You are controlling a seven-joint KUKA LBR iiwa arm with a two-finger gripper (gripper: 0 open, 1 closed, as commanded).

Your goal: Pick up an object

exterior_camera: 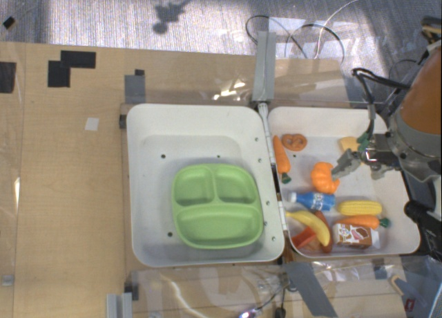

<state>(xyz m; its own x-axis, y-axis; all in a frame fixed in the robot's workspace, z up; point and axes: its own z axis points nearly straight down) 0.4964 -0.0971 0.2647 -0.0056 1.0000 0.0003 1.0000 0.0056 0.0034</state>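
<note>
The right bin (407, 240) holds several toy foods. An orange pumpkin (322, 177) sits near its middle. A long carrot (281, 155) lies along the left wall, with a brown pretzel (295, 142) beside it. Toward the front are a blue bottle (314, 201), a corn cob (360, 207), a banana (311, 224) and a brown bottle (356, 235). A yellow wedge (349, 144) lies at the back. My gripper (347, 163) hangs over the bin just right of the pumpkin and close to it. Nothing is visibly held.
The left bin (145, 137) carries a green divided plate (217, 206). A grey metal bar (263, 68) stands behind the ridge between the two bins. Cables (318, 33) loop behind the right bin. The arm's orange band (423, 102) rises at the right edge.
</note>
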